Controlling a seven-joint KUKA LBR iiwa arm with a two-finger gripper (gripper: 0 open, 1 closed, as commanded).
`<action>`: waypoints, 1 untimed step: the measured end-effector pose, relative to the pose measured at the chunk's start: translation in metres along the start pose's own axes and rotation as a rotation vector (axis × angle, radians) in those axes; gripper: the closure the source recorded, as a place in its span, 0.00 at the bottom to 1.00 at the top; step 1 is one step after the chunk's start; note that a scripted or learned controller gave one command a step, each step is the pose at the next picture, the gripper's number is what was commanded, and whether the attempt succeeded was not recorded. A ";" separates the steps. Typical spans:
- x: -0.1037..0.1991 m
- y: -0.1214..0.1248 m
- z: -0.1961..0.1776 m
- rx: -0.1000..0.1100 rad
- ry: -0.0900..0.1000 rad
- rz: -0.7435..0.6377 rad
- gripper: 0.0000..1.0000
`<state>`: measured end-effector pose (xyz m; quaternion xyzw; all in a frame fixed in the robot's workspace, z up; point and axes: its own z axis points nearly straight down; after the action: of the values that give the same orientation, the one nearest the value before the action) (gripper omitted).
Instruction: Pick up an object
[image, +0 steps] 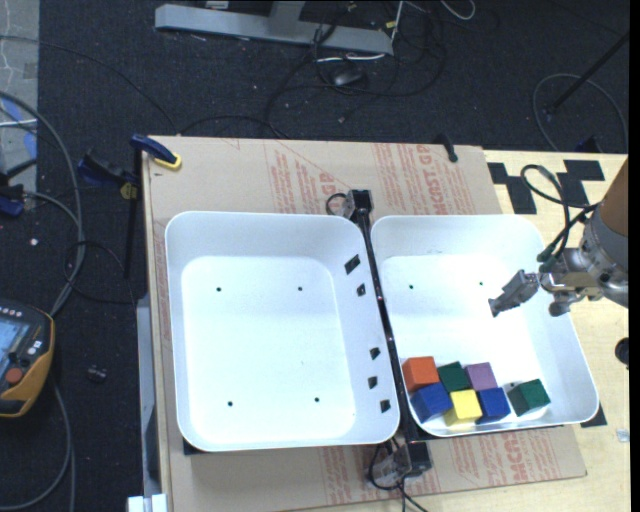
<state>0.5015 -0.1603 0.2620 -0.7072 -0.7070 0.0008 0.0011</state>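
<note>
Gripper (512, 293) hangs over the right bin (520, 240), upper-right part, nothing between its fingers; open or closed, cannot tell at this size. Blocks sit well apart from it, packed along the bin's near wall: orange block (420, 371), dark green block (453, 377), purple block (481, 375), blue block (431, 400), yellow block (465, 406), second blue block (494, 403), green block (528, 396). Risk: cubes touch, so fingers likely land on a neighbour or jam against the wall. Left bin (190, 320) holds no blocks.

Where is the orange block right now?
The orange block sits in the right-hand bin, near its front left corner, at the left end of a cluster of blocks, with a blue block just in front and a dark green block beside it.
</note>
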 end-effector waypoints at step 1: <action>0.000 0.000 -0.001 -0.002 0.000 0.000 0.00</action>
<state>0.5020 -0.1603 0.2630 -0.7071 -0.7071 0.0001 0.0001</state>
